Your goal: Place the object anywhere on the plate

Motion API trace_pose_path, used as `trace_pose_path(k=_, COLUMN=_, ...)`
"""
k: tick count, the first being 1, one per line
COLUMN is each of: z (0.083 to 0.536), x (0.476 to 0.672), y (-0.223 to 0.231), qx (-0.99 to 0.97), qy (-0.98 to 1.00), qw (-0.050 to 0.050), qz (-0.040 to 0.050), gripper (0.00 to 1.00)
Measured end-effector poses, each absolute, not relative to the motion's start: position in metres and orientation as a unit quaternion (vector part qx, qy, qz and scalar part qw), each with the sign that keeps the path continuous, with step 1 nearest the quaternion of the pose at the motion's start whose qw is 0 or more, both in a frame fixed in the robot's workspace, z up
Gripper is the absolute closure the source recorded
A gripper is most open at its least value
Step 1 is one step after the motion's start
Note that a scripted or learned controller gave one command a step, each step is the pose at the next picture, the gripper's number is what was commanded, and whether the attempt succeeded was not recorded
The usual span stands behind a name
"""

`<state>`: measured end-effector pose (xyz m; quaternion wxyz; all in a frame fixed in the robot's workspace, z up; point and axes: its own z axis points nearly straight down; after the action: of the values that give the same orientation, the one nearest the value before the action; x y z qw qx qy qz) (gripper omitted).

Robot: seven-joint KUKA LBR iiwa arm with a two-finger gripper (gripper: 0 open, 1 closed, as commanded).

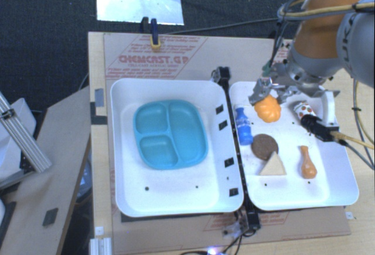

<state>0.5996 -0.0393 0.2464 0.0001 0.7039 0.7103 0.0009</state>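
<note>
Barely begun: gripper (265,94) over the orange object (268,108) in the right bin (345,186), grip impossible to tell, blue plate (170,133) in the left bin (126,189) unfilled

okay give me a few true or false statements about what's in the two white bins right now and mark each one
1. The blue divided plastic plate lies in the left white bin. True.
2. The small blue bottle stands on the plate. False: it is in the right white bin, beside the divider.
3. The gripper is over the right bin, at the orange pumpkin-shaped object. True.
4. The tan wedge lies alone in the left bin. False: it is in the right bin, touching the brown round disc.
5. The orange pear-shaped gourd lies in the right bin. True.
</note>
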Motion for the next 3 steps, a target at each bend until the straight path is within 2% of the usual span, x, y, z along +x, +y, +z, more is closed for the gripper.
trace_pose_path(k=1, z=0.238, x=0.613, y=0.018, qx=0.704, qy=0.711, qw=0.000, qz=0.0013, gripper=1.00)
trace_pose_path(k=2, z=0.226, x=0.611, y=0.077, qx=0.704, qy=0.711, qw=-0.001, qz=0.0007, gripper=1.00)
trace_pose_path(k=3, z=0.230, x=0.624, y=0.126, qx=0.704, qy=0.710, qw=0.000, qz=0.0020, gripper=1.00)
